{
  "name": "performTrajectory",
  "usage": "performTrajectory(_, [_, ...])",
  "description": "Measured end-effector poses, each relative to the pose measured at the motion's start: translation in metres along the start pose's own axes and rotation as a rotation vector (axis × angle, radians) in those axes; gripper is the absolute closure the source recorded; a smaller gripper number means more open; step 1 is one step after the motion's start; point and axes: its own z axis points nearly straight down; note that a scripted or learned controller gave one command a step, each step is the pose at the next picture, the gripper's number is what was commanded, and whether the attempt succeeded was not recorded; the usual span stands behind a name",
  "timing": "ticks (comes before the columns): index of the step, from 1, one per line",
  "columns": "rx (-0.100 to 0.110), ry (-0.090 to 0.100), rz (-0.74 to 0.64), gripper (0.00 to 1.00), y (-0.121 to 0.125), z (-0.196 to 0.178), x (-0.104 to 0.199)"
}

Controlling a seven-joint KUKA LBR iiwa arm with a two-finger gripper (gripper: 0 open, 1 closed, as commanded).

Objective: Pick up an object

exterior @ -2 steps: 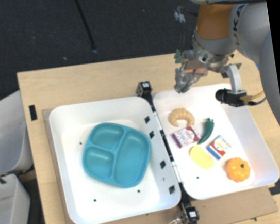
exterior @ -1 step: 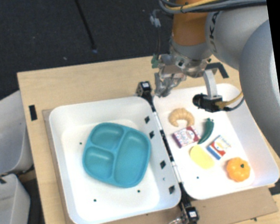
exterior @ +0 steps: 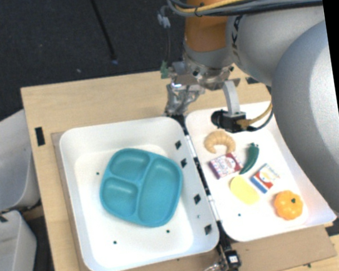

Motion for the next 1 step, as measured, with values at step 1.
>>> performTrajectory(1, [0.000,-0.001,0.002,1.00,0.0125,-0.0037,0.0461])
